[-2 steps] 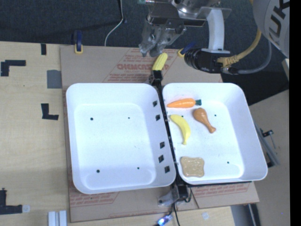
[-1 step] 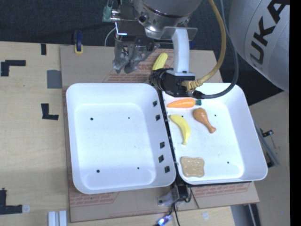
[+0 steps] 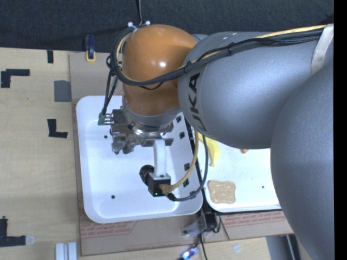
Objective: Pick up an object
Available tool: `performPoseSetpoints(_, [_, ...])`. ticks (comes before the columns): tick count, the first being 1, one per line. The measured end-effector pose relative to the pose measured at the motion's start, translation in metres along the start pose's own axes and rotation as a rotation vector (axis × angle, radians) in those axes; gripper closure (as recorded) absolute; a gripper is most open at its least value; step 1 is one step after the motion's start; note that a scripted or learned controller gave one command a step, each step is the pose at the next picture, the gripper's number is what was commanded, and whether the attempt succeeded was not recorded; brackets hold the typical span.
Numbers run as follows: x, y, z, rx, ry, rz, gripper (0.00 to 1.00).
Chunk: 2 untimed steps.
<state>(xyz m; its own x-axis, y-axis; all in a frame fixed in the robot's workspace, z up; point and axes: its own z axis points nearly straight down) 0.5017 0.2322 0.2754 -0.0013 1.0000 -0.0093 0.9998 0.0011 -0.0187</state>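
My gripper hangs low over the upper left part of the left white bin, just under the orange wrist band, which covers most of it. No object shows at the gripper. In the right bin, a tan, flat, toast-like piece lies near the front left corner. A yellow, banana-like thing lies behind it along the left wall, partly hidden by the arm. A small orange bit peeks out from under the arm.
The large grey arm covers most of the right bin and the back of the left bin. Black marks and a grey patch lie on the wooden bench to the left.
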Motion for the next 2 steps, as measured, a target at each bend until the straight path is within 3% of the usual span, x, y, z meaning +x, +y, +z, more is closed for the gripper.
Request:
performPoseSetpoints(1, [0.001, -0.004, -0.099, -0.025, 0.013, -0.002, 1.00])
performPoseSetpoints(2, [-0.071, 0.030, -0.270, -0.038, 0.013, 0.006, 1.00])
